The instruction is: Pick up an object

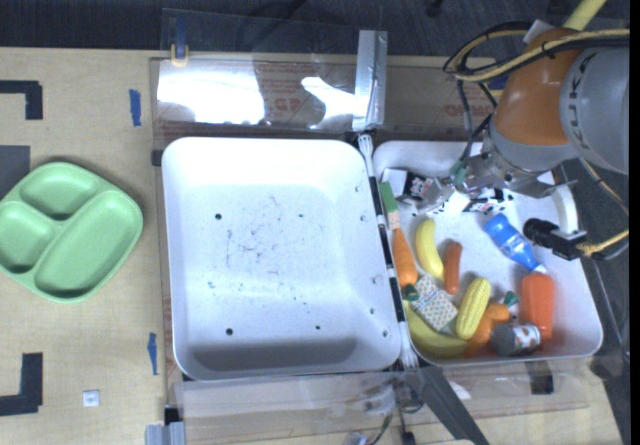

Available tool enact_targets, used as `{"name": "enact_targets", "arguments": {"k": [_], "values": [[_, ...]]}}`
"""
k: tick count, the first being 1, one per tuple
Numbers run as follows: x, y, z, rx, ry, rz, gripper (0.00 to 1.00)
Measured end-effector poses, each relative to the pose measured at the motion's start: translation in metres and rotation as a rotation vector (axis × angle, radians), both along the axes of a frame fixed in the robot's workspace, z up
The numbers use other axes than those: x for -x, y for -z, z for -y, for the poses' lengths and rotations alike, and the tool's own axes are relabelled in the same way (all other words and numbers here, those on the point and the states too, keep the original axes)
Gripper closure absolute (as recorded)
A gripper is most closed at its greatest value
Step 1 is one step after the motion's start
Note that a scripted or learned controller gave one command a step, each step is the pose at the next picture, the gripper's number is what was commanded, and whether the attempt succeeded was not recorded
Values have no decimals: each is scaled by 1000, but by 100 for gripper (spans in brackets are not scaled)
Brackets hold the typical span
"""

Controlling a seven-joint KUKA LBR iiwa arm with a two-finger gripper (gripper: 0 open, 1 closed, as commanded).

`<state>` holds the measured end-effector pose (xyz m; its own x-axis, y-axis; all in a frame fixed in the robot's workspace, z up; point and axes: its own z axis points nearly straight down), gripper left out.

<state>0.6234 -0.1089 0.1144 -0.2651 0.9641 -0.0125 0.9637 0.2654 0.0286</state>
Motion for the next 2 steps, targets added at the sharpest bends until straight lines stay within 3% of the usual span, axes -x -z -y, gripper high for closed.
{"name": "enact_targets", "arguments": {"k": [1, 2], "values": [[25, 7, 15, 4, -122, 19, 0], [-19, 6, -2, 18, -325, 13, 0]]}}
